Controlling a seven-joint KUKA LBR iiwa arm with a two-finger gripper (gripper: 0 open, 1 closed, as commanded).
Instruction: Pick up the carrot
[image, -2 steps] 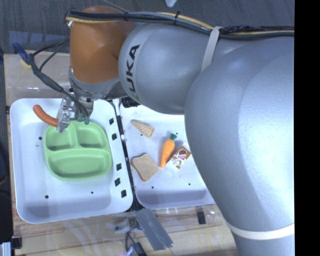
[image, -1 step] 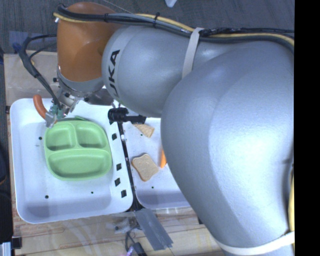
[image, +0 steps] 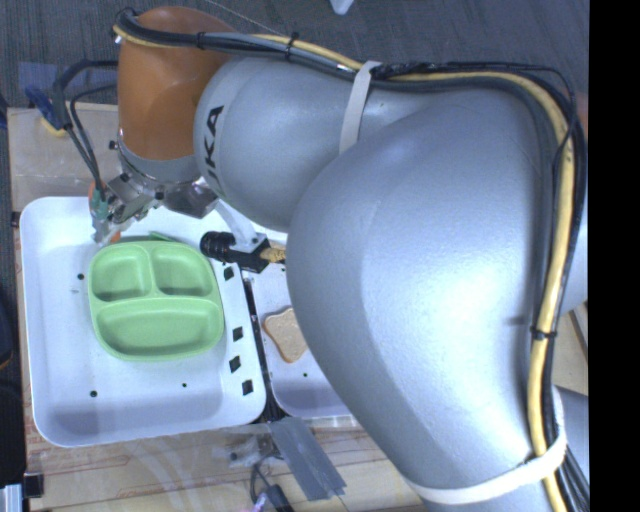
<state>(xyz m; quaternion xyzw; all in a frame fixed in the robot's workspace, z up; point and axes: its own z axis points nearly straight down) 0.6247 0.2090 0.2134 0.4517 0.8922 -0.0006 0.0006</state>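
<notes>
Hovering: tool (image: 105, 215) low at far-left corner of left bin (image: 50, 400), just beyond green divided plate (image: 155, 300).
Tool state: cannot tell, too small and blurred.
Carrot: not identifiable; arm (image: 420, 250) covers most of right bin (image: 300, 400). Small orange-brown bit (image: 272, 256) by the divider could be it, unsure.
Also there: toast-like slice (image: 287, 335) in right bin.
Done: nothing confirmed; no carrot seen at tool.
Left: locate, grasp, lift.
</notes>
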